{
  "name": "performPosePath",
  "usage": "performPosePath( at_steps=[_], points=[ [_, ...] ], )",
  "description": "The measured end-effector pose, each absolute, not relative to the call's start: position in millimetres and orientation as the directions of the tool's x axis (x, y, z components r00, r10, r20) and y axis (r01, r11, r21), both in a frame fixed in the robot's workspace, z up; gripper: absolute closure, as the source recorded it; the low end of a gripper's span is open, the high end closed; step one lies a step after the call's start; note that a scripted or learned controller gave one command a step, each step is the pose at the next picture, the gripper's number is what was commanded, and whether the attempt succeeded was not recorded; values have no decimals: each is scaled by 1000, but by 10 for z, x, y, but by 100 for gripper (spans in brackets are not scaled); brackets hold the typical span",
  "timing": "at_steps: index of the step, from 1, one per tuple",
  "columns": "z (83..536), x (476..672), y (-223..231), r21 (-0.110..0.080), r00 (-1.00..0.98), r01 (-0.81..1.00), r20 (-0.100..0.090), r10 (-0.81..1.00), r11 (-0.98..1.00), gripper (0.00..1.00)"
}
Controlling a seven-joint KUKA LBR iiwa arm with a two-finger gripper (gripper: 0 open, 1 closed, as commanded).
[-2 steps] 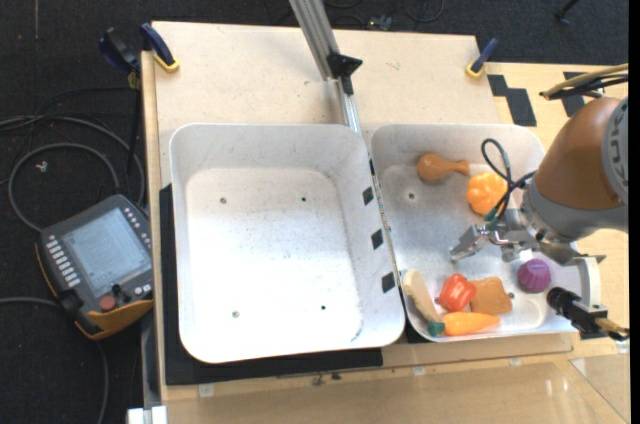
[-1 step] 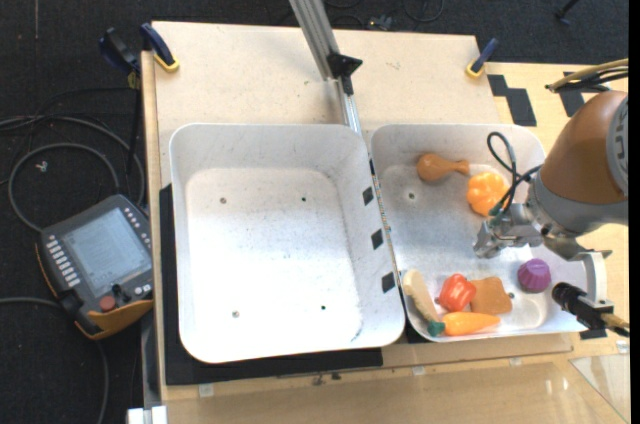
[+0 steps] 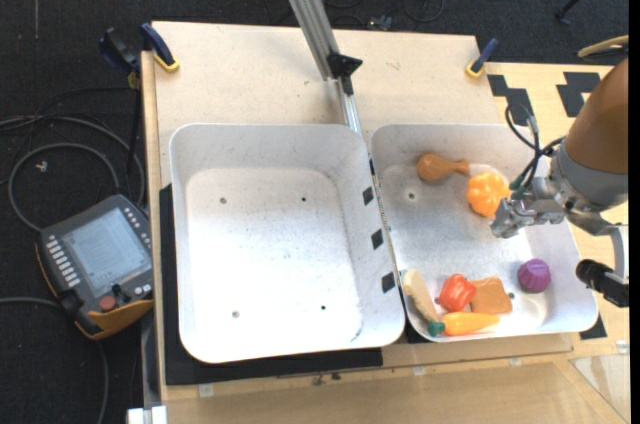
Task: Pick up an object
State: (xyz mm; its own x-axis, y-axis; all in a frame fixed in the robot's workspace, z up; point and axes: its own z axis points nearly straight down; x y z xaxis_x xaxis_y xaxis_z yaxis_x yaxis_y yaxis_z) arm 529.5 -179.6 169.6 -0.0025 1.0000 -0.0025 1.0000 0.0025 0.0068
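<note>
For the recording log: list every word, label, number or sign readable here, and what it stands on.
No text can be read.
Handheld controller left of the bench: screen and buttons too blurred to read.
Black-and-white squares on the bench's right: a pattern, no letters.
Bins and toy foods: no labels.

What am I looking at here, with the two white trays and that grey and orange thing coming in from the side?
You are looking down at a slant from one fixed camera above a workbench. The grey and orange thing is a robot arm; its gripper, a two-finger claw, hangs over the right bin, close beside an orange toy pepper. It isn't clear from here whether the claw is open or closed, and nothing can be seen held in it. The bin also holds play food: a brown drumstick, a purple piece, a red pepper, a brown slice, a carrot and a pale banana-like piece. The left bin sits alongside. On the floor lies the handheld controller.
</note>
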Motion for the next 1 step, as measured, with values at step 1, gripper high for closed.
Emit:
performPosePath(
  at_steps=[1],
  points=[
    [2335,5305,-1797,8,-4,1000,-3,1000,4,100]
  ],
)
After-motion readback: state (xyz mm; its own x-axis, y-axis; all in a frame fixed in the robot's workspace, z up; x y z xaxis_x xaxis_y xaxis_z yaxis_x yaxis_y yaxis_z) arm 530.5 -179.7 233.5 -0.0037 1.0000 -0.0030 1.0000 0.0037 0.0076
